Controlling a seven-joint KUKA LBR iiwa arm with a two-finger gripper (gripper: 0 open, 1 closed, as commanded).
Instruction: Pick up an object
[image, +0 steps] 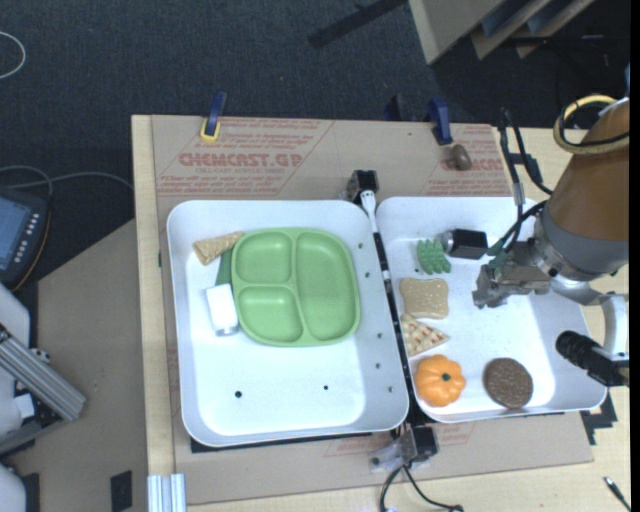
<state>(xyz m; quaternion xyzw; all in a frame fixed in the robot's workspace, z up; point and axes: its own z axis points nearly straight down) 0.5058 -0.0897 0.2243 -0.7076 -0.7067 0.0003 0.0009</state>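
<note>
Overall, I see the worktop (300, 150) carrying two shallow white bins side by side, their inner walls touching.

The left bin (290, 395) holds three things and the right bin (545, 325) holds five. The arm (590, 200) enters from the right and ends over the right bin.

Left bin:
- A green divided plate (300, 285) lies flat in the upper middle.
- A tan triangular cracker (215, 246) lies just beside its upper left corner.
- A small white block (221, 308) lies against the plate's left edge.

Right bin:
- The hand (497, 288) sits above the bin's middle. I cannot tell how far it is open or whether it has hold of anything.
- An orange pumpkin (440, 380) stands at the near left.
- A round brown cookie (508, 382) lies just to its right, apart from it.
- A bread slice (424, 297) lies near the left wall, to the left of the hand and not touching it.
- A waffle wedge (424, 335) lies between the bread slice and the pumpkin.
- A green ridged piece (432, 256) lies just beyond the bread slice.
</note>
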